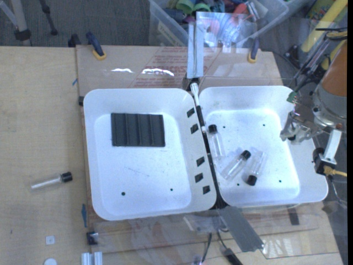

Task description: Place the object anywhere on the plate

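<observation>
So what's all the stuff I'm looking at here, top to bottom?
White bins: 2, white, side by side on the bench; left bin, right bin.
Ribbed plate: 1, dark grey or black, upper part of the left bin.
Clear vials with black caps: 3, in the right bin, left of centre; one near the divider, two more close together below it.
Loose vial: 1, clear with black cap, on the wooden bench left of the bins.
Storage tub: 1, clear, full of colourful items, behind the bins.
Clamps: 2, orange and blue, at the board's back edge.
End effector: 1, grey metal, over the right bin's right rim.
</observation>
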You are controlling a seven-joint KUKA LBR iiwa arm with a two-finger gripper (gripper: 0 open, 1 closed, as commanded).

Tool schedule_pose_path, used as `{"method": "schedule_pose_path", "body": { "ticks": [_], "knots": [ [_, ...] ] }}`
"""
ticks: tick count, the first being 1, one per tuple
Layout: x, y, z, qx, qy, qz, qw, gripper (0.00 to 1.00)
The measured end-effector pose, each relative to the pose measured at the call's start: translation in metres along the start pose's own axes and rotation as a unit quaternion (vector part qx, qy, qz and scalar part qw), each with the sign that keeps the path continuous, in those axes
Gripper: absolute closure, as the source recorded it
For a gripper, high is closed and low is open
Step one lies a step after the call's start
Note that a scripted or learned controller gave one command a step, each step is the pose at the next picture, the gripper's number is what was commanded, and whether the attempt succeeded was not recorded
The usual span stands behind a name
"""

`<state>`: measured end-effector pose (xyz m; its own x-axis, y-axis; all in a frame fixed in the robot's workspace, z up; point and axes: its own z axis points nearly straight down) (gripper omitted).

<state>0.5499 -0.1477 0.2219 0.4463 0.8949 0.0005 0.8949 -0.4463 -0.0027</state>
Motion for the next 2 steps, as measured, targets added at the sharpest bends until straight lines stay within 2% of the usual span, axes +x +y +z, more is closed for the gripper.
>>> {"method": "schedule_pose_path", "body": {
  "ticks": [1,2],
  "knots": [
    [0.099,-0.08,-0.082,-0.001,-0.001,-0.027,0.9996,1.0],
    [0.22,-0.093,-0.055,-0.001,-0.001,0.049,0.9988,1.0]
  ]
}}
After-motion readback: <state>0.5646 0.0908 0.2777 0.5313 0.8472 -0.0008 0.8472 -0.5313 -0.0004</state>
